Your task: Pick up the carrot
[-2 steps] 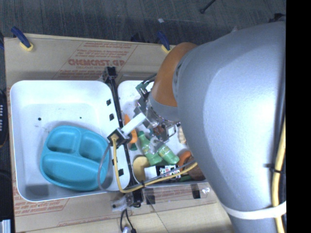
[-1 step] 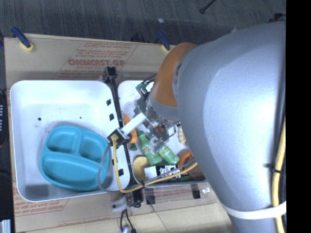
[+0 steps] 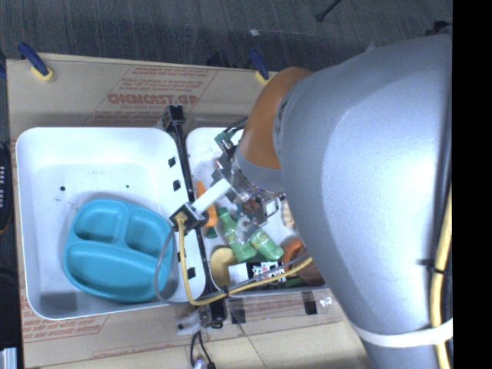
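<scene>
The carrot (image 3: 210, 221) appears as a small orange piece at the left wall of the right bin (image 3: 201, 141), partly covered by a white bar that crosses it. My gripper (image 3: 237, 200) hangs low in the right bin, just right of the carrot and above several green items. The arm's grey body and orange band hide most of that bin. I cannot tell whether anything sits in the gripper.
Green bottle-like objects (image 3: 263, 244), a tan round piece (image 3: 221, 259) and another orange item (image 3: 293, 249) crowd the right bin's near end. A blue divided plate (image 3: 115, 250) lies in the left bin (image 3: 31, 206). A black divider with cables runs between the bins.
</scene>
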{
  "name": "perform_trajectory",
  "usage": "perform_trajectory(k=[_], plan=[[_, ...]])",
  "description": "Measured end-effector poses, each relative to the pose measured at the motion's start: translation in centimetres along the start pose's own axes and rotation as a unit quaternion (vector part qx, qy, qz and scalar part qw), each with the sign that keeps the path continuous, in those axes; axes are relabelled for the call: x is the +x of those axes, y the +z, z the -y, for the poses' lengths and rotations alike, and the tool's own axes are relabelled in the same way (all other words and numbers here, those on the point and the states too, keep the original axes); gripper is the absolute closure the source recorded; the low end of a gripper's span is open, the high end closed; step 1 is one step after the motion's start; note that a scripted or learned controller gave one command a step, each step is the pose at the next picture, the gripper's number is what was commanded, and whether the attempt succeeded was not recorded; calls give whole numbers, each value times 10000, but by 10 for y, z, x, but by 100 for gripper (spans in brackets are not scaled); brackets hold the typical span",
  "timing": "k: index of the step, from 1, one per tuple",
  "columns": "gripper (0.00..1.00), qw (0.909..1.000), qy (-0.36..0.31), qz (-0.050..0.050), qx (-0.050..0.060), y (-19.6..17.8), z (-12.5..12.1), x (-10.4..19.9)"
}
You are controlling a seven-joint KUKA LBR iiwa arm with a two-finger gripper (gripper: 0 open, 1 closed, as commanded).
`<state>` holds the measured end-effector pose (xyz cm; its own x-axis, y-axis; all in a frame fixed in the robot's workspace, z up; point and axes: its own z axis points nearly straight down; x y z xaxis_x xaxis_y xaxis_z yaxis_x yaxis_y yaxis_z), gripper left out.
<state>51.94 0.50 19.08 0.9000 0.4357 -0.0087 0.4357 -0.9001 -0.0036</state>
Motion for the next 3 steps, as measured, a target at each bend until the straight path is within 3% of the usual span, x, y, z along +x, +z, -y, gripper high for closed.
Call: perform_trajectory(k=[3], plan=[[0, 10000, 0, 0, 0, 0, 0, 0]])
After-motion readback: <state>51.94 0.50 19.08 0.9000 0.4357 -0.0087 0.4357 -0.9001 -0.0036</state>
